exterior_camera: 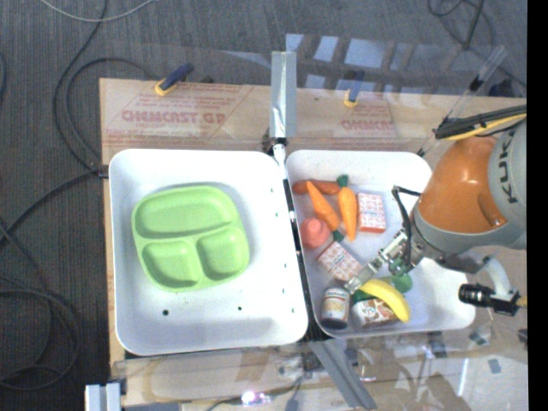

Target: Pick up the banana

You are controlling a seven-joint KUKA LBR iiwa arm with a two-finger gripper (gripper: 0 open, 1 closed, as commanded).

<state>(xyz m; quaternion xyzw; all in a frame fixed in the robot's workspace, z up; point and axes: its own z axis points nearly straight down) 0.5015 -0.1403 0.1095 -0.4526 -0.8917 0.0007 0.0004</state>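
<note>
The banana (387, 297) lies in the near part of the right bin (441, 315), touching a small can (370, 313) on its near side, with a jar (335, 307) just to the left. The gripper (387, 262) hangs over the bin just beyond the banana's far edge, beside a pink packet (340, 262); whether its fingers are apart or together cannot be told, and nothing is seen between them. Two carrots (334, 205) and a red-and-white box (372, 212) lie at the far end of the same bin, while the left bin (128, 315) on the tabletop (188, 114) carries a green divided tray (190, 236).
</note>
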